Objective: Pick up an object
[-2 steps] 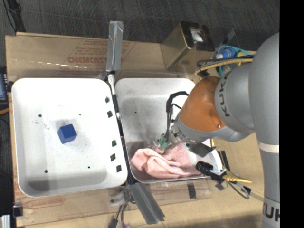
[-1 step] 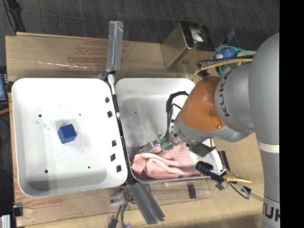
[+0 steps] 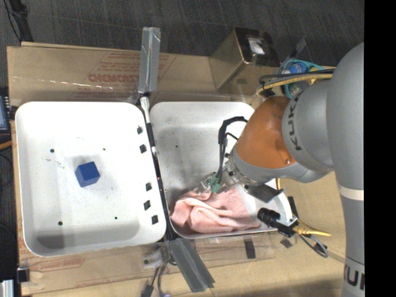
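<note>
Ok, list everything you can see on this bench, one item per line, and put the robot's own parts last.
Bins: two, white, side by side, left and right.
Cube: one, blue, in the left bin.
Cloth: one, pink, crumpled at the near edge of the right bin.
Cardboard sheet: one, brown, under the bins.
Box: one, brown, behind the right bin.
Arm: one, grey with an orange band, reaching in from the right.
End effector: one, at the cloth's top edge.

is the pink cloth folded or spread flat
Neither: the pink cloth lies crumpled in a heap, with creases and overlapping layers, in the right bin.
</note>
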Available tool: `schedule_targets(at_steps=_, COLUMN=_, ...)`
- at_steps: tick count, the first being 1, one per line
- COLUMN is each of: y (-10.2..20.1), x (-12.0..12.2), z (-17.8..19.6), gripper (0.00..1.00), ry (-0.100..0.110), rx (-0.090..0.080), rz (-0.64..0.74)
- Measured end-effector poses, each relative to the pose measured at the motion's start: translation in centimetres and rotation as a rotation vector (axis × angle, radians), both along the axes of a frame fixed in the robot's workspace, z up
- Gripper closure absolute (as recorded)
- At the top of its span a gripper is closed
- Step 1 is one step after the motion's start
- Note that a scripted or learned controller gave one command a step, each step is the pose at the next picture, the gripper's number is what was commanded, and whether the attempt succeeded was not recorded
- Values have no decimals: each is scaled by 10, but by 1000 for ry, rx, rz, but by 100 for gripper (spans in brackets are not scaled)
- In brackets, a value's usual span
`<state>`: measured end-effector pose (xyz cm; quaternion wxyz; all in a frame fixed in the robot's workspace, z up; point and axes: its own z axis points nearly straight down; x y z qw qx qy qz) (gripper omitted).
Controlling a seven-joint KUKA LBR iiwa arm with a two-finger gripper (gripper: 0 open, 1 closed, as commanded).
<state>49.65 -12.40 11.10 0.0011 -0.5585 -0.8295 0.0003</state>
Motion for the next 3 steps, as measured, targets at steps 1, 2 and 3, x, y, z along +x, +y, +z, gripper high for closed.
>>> schedule_targets(at_steps=1, y=0, x=0, z=0, gripper=0, ry=0, rx=0, rz=0)
schedule_targets(at_steps=2, y=-8, x=11, z=-19, gripper=0, ry=-3, rx=-2, rz=-116)
schedule_targets(at_steps=3, y=-7, x=10, z=-19, gripper=0, ry=-2, rx=-1, rz=-89)
